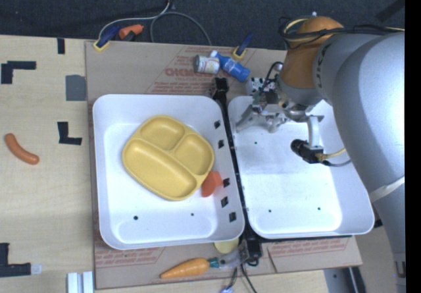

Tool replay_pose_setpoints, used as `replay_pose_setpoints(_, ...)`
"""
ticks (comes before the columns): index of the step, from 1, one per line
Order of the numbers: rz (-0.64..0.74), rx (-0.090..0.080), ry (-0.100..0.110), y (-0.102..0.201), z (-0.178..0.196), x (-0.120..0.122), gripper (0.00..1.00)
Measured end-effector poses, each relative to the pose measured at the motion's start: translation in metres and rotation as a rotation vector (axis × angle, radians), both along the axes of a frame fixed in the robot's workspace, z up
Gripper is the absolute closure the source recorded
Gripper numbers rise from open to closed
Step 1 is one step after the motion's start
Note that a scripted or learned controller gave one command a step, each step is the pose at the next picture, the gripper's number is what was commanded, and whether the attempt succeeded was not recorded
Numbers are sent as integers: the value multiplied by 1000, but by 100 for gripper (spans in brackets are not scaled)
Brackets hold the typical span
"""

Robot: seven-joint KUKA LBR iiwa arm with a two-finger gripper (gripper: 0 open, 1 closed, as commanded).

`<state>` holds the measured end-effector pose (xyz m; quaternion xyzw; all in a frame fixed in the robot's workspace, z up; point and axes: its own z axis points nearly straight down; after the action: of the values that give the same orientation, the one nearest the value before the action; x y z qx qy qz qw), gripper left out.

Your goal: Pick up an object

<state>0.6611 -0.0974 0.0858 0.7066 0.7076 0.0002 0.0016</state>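
Yellow three-compartment plate [169, 157], left bin [105, 153].

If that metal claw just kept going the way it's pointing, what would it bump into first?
Most likely the bare floor of the right bin. The gripper seems to point down near its far-left corner, though depth is hard to judge.

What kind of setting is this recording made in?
Probably a robot grasping test bench in a lab: a grey arm reaching over two white bins, toy food such as a carrot and sausage, and black tape marks on the bench.

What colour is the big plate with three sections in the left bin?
Yellow. The three-compartment plastic plate shows best in the camera view, lying in the left white bin.
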Motion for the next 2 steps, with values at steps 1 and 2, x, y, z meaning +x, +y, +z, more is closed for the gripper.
replay_pose_setpoints(1, -1, -1, 0, 2, 0, -7, 0)
replay_pose_setpoints(2, 2, 1, 5, 0, 0, 8, 0)
